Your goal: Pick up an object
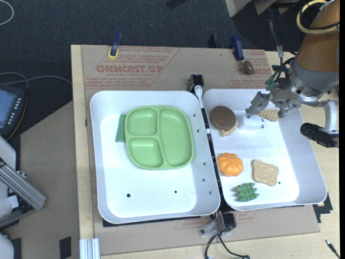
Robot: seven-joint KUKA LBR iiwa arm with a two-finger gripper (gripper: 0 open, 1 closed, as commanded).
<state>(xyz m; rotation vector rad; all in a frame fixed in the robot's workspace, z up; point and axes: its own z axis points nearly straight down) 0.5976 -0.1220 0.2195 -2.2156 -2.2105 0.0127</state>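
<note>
- The approach step is judged to be in hand: the end effector (265,106) is poised low at the 12 o'clock end of the right bin (302,144), reaching in from 3 o'clock.
- Whether it is released or clenched cannot be told; nothing is seen grasped.
- Candidates are laid out in that bin: a brown round cookie (223,118) at 9 o'clock of the end effector, an orange toy pumpkin (230,164), a tan cracker (265,172) and a green leafy piece (245,191) toward 6 o'clock.
- A green divided plate (159,136) is set in the left bin (108,171).
- A centred descent is called for next.
- A pale item under the wrist is half hidden and unclear.
</note>
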